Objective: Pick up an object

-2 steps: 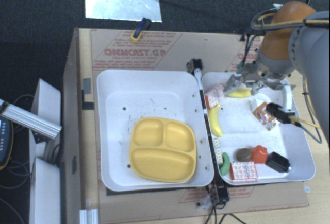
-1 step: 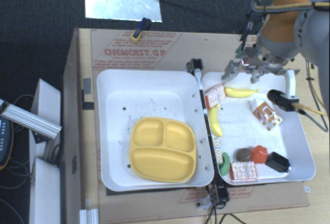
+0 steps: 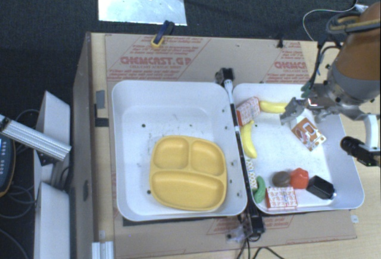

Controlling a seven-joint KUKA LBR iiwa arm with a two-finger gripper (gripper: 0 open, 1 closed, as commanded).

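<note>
Two white bins (image 3: 178, 94); one yellow divided plate (image 3: 189, 172); two bananas (image 3: 249, 140); three small red-and-white packets (image 3: 308, 133); one red block (image 3: 299, 178); one brown round thing (image 3: 281, 178); one black block (image 3: 320, 187); one green piece (image 3: 260, 189)

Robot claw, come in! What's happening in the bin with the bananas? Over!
Gripper low in right bin, grip unclear. Orange-white packet right beside it, not lifted. Banana close by.

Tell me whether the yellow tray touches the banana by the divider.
Apart. The camera view shows the yellow tray in the left bin, while the banana lies in the right bin past the divider, with white floor between.
</note>
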